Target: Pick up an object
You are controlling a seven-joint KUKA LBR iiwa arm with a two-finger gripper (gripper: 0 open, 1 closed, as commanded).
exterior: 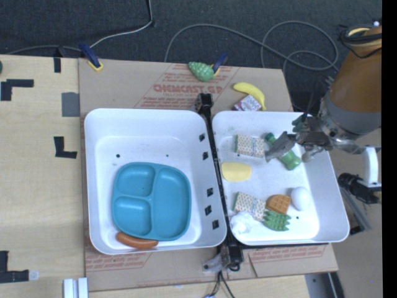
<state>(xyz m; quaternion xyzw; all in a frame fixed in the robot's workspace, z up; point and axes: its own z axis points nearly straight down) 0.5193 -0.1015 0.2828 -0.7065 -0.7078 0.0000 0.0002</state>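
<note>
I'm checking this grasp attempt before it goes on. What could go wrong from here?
The gripper sits low over the right bin, beside a green object and a patterned square. Risks, as a judgement:
1. The green object is small and rounded; it may slip or roll away.
2. With things this close together, a finger could nudge the patterned square or the yellow piece instead.

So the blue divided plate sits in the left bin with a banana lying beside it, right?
Not quite. In the camera view, the blue divided plate does sit in the left bin, but beside it lies an orange sausage. The banana is outside the bins, on the cardboard.
</note>
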